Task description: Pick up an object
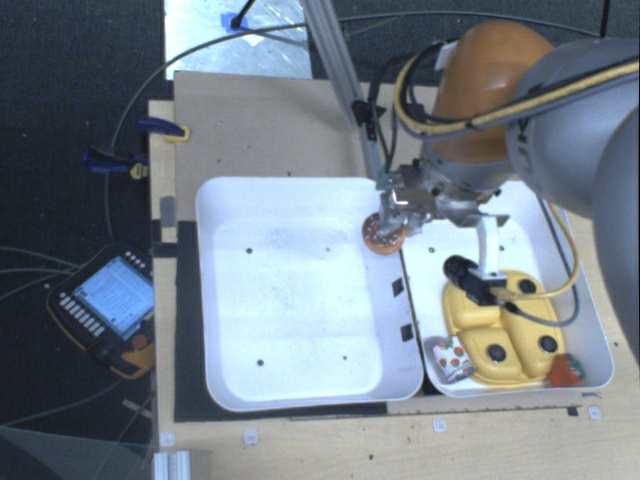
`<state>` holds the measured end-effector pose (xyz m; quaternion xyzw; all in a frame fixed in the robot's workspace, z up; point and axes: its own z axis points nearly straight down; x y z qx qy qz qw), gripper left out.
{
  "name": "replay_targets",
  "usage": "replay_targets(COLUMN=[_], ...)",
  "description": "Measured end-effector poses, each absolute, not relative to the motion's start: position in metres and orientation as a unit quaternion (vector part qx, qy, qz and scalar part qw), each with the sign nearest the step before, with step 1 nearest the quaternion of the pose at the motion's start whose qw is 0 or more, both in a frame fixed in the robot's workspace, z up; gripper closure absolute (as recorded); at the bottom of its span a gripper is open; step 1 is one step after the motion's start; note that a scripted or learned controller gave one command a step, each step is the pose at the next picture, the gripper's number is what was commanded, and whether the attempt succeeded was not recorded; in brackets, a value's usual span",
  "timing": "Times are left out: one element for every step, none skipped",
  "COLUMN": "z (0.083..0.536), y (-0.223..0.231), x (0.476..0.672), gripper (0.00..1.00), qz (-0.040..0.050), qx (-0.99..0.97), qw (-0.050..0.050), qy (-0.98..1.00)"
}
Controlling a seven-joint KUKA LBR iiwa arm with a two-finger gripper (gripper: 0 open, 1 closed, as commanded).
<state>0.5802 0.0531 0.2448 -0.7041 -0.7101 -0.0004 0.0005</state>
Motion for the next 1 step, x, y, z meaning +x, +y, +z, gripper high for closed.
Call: replay_targets(z=[0.2429], y=[0.1015], x=[0.5689], gripper=[1.00], qz=[-0.0004], qx=[-0.704], qw=[0.001], qy=[-0.710])
